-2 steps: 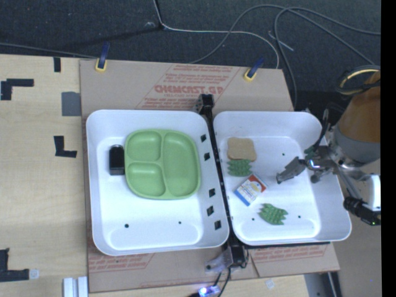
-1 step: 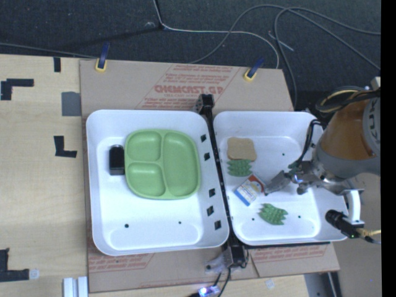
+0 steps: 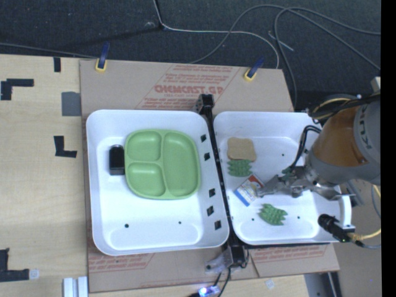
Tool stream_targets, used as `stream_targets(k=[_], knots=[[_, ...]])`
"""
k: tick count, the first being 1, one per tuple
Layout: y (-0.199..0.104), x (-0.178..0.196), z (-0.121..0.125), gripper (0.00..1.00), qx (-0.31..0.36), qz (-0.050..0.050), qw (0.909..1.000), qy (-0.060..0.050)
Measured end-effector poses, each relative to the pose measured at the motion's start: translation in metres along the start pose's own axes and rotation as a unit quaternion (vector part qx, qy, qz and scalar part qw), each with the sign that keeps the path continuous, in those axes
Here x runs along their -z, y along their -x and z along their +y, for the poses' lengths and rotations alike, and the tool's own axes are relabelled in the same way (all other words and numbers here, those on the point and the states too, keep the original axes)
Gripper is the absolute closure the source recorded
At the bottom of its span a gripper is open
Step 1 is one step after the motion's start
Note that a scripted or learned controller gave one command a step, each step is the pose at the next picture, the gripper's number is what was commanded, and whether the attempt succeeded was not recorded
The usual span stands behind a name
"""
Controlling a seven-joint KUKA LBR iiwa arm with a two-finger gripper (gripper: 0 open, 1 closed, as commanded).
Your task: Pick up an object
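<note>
Red print runs across the cardboard sheet [image 3: 185, 85] under the two white bins, and the largest line reads roughly "CHEMCAST GP", slanting a little above the left bin's [image 3: 99, 166] far rim. The smaller red lines above and beside it are too blurred to make out. More red lettering peeks out along the cardboard's near edge below the bins, unreadable. In the right bin [image 3: 272, 129], a small red, white and blue packet [image 3: 247, 189] carries printing, but it is too small to read.
</note>
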State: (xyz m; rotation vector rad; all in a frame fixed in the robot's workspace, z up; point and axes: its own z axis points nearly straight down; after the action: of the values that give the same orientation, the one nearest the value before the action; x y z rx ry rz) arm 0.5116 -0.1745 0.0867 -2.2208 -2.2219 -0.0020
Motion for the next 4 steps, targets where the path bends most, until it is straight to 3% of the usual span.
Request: stream_targets(k=[1, 4], knots=[[0.000, 0.011, 0.001, 1.00, 0.001, -0.001, 1.0000, 0.002], [0.001, 0.186, 0.006, 1.00, 0.001, -0.001, 1.0000, 0.002]])
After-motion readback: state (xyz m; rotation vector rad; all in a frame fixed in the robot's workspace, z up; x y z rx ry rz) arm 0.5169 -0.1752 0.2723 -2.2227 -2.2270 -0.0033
